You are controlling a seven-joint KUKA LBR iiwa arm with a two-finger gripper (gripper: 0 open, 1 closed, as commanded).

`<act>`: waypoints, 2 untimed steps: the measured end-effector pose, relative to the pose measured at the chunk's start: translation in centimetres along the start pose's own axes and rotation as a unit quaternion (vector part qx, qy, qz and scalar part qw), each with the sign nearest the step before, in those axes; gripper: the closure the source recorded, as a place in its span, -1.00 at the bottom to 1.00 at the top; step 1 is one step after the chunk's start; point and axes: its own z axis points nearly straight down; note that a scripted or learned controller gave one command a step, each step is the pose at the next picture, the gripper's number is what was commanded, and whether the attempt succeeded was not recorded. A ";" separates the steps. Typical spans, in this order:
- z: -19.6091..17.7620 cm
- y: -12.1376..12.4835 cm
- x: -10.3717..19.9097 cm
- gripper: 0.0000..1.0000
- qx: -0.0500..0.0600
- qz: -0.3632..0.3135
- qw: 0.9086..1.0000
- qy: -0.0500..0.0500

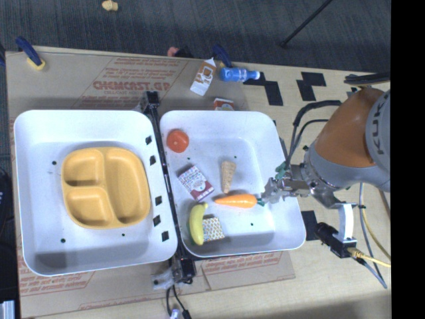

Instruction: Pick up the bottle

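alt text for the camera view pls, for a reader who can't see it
The gripper sits at the right bin's right side beside a toy carrot; the blue bottle lies on the bench beyond the bins. The left bin holds a yellow divided plate.

Arm cut off at right edge.

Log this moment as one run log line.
gripper: right bin, beside carrot | bottle: on bench beyond bins, not picked

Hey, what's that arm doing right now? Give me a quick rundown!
Gripper low at right bin's right side, beside the carrot. Bottle lies outside the bins, on the bench behind the right one, untouched. Nothing on top of it.
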 end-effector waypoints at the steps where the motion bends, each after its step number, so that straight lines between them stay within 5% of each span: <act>1: -0.2 0.0 0.0 1.00 0.000 -0.063 0.998 0.000; 2: -1.2 0.1 -1.0 1.00 -0.001 0.026 1.000 -0.001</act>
